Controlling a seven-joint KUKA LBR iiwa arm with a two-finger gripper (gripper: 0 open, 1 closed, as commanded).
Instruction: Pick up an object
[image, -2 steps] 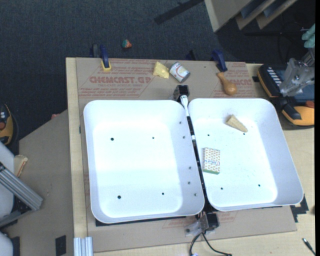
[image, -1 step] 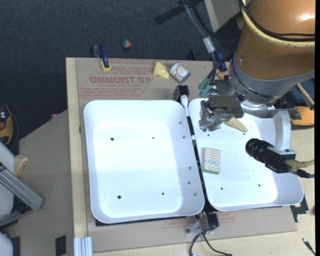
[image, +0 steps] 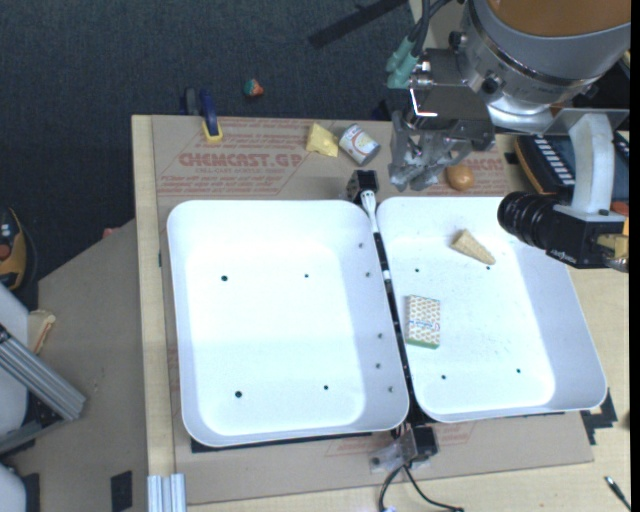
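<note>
Claw (image: 425, 170) hangs above the far rim of the right bin (image: 560, 385), clear of the contents, probably staged between tries; can't tell if it's clenched or released, nothing visibly in it

Right bin holds 2 pick candidates: tan wedge (image: 472, 246) at 4 o'clock from the claw, patterned card box (image: 423, 320) at 6 o'clock near the divider. Both lie flat and well apart, so either is an easy target

Left bin (image: 200, 330) at 8 o'clock

On the bench behind, outside reach zone: 1 brown ball (image: 459, 177) just beside the claw at 3, 1 white packet (image: 359, 144) and 1 yellow piece (image: 322, 141) at 10
</note>
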